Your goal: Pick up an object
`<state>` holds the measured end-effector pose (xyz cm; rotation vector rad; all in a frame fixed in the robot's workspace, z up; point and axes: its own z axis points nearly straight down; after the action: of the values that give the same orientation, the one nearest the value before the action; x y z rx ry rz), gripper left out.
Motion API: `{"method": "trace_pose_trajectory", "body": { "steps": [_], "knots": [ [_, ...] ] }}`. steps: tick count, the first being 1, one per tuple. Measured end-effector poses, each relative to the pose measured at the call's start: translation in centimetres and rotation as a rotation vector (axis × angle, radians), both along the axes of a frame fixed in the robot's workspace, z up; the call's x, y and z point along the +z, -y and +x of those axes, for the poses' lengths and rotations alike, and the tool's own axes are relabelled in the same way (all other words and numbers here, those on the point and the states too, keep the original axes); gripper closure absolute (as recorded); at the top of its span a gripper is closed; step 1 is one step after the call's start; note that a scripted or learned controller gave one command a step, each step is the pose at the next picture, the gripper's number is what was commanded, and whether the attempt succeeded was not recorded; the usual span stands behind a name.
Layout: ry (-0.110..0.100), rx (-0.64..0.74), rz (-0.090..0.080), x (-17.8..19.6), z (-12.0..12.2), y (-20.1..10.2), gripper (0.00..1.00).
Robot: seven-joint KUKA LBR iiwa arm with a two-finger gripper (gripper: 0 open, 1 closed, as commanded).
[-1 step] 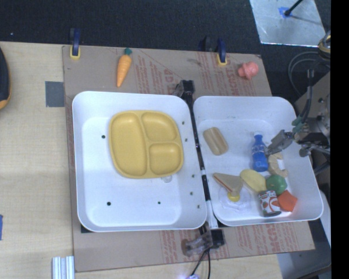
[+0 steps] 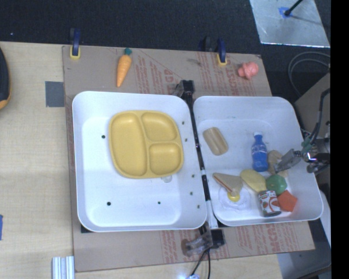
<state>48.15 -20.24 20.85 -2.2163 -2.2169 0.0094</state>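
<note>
Low in the frame, the right bin's (image 2: pixel 314 211) toys crowd together: can (image 2: pixel 269 203), orange block (image 2: pixel 287 201), green ball (image 2: pixel 276 184), yellow lemon (image 2: pixel 253 180). My gripper (image 2: pixel 286 160) hangs at the right edge above them, fingers spread, pinching nothing, so nothing is picked yet. A blue bottle (image 2: pixel 259 151) stands just left. The yellow tray (image 2: pixel 145 143) fills the left bin (image 2: pixel 93 208).
</note>
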Motion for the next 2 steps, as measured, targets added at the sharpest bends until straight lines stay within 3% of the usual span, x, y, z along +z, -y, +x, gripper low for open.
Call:
{"method": "trace_pose_trajectory", "body": {
  "steps": [1, 2],
  "knots": [
    [0.003, 0.009, 0.001, -12.3, 6.2, -1.4, 0.00],
    [0.006, 0.002, 0.001, -11.6, -0.4, -1.5, 0.00]
  ]
}}
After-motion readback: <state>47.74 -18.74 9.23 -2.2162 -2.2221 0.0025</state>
